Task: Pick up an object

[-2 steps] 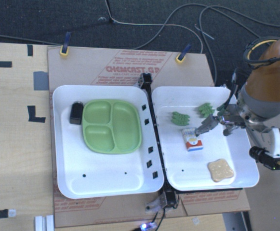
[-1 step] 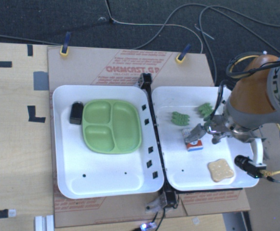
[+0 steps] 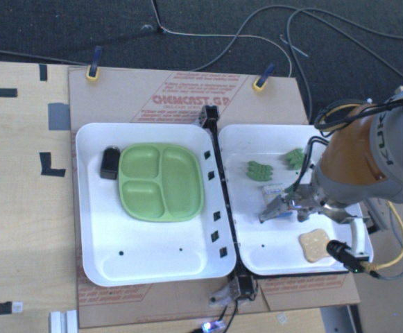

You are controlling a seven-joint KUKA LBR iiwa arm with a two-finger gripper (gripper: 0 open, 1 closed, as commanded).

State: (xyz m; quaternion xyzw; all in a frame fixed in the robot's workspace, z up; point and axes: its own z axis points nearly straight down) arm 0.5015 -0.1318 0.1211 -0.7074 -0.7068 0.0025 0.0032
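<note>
With its fingers [image 3: 274, 210] slightly spread and gripping nothing, the arm hung over the right bin [image 3: 256, 255], where a green piece [image 3: 259, 170] lay towards the far edge, so closing there risked an empty grasp.

The gripper [image 3: 272, 211] hung low in the right bin [image 3: 256, 255], below a green toy [image 3: 259, 170] and left of a tan piece [image 3: 314, 245], while the left bin [image 3: 97, 255] held a green divided plate [image 3: 161, 183] beside a black block [image 3: 109, 163].
</note>
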